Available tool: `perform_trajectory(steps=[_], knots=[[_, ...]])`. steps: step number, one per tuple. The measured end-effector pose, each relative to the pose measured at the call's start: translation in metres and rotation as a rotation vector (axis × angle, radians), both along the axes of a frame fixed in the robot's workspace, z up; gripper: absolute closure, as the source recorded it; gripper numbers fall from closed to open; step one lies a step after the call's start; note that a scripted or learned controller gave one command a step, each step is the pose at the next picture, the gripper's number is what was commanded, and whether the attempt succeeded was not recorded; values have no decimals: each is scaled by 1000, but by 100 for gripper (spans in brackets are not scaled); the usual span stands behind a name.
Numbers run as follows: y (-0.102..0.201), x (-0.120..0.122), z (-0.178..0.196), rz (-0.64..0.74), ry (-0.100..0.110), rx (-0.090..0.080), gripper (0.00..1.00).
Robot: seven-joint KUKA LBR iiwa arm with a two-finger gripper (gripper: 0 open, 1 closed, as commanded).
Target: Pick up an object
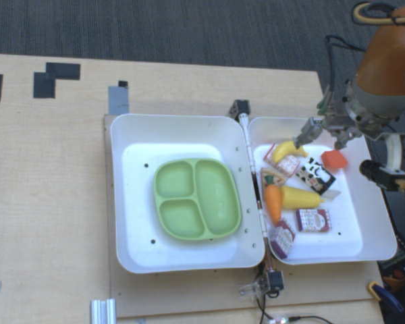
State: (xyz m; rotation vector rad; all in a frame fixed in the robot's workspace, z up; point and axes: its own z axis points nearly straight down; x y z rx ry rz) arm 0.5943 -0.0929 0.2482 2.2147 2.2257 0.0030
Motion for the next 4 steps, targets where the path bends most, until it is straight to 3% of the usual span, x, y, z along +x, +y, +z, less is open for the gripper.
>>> perform_trajectory(steps=[1, 2, 3, 4], knots=[[-16, 17, -139, -2, -26, -9, 0], [-17, 20, -125, -1, -34, -13, 100], [-16, 19, -126, -1, -34, -13, 0], [-9, 1, -138, 0, -30, -11, 0]])
